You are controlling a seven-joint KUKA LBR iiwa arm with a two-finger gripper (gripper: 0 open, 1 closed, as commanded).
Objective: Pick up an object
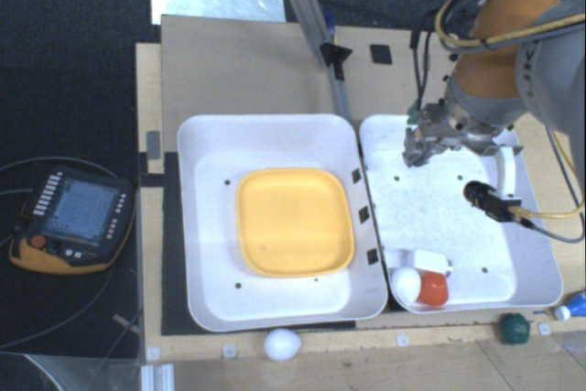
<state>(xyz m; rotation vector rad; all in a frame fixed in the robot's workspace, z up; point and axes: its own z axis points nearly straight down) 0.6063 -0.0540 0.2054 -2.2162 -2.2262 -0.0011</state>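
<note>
A yellow square plate lies in the left white bin. In the right white bin, at its front left corner, sit a white ball, an orange-red object and a small white block, packed close together. My gripper hangs over the back left part of the right bin, well behind those objects, with nothing visible between its fingers. A black cylindrical part juts from the wrist over the bin's middle.
A white egg-shaped object lies on the bench in front of the left bin. A dark green ball and a blue item rest by the right bin's front corner. A teach pendant lies far left. A metal pole slants behind the bins.
</note>
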